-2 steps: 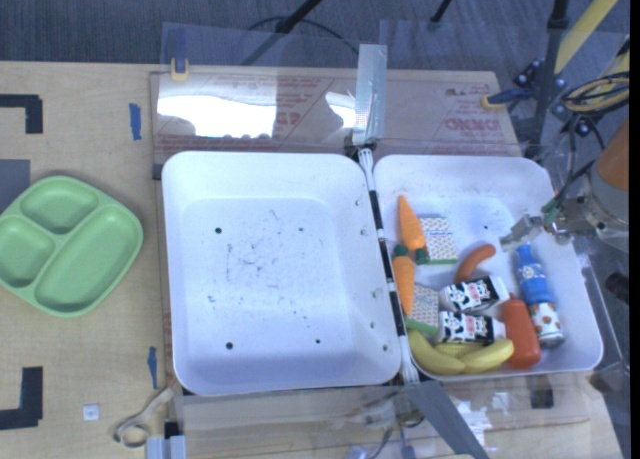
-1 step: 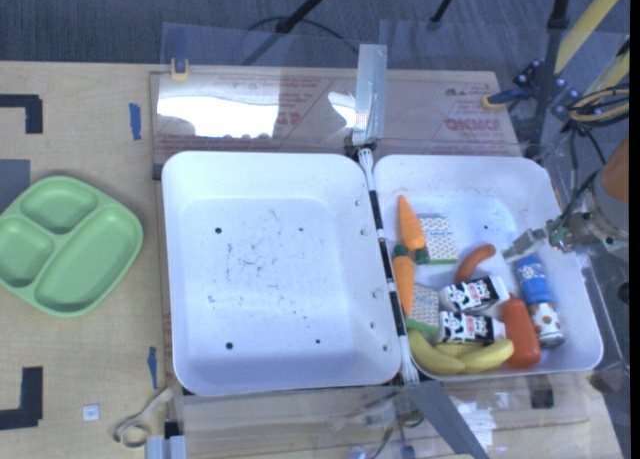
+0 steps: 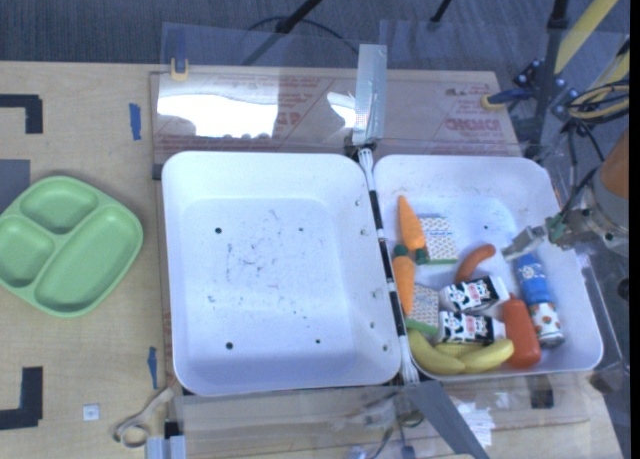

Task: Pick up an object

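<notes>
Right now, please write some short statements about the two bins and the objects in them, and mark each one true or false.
1. The toy food lies in the right bin. True.
2. The banana lies at the far edge of its bin. False: it lies at the near edge, below the two cow-pattern cartons.
3. A green divided plate sits on the bench left of the bins. True.
4. The two carrots lie along the right bin's left wall. True.
5. The blue can lies in the left bin. False: it lies in the right bin, near its right side.
</notes>
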### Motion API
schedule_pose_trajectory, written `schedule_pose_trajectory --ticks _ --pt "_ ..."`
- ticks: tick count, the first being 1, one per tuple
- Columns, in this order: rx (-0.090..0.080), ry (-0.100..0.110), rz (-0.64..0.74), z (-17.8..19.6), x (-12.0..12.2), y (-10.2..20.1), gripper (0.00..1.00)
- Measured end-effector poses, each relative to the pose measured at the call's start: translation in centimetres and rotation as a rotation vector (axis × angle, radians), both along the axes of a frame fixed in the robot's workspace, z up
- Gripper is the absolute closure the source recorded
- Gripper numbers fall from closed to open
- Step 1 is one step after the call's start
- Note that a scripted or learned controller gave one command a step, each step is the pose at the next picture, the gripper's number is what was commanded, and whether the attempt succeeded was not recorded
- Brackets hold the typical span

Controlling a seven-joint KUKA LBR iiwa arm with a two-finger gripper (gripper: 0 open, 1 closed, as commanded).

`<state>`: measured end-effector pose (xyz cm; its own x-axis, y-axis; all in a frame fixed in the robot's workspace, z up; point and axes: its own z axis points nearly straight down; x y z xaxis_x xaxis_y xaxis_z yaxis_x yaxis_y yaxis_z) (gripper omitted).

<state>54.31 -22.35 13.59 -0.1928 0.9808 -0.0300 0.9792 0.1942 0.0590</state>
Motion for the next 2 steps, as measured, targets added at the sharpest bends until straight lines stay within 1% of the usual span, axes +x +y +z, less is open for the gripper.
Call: schedule_pose_trajectory --ticks 2 --pt "-0.002 -0.004 0.014 0.01 0.17 0.04 0.00"
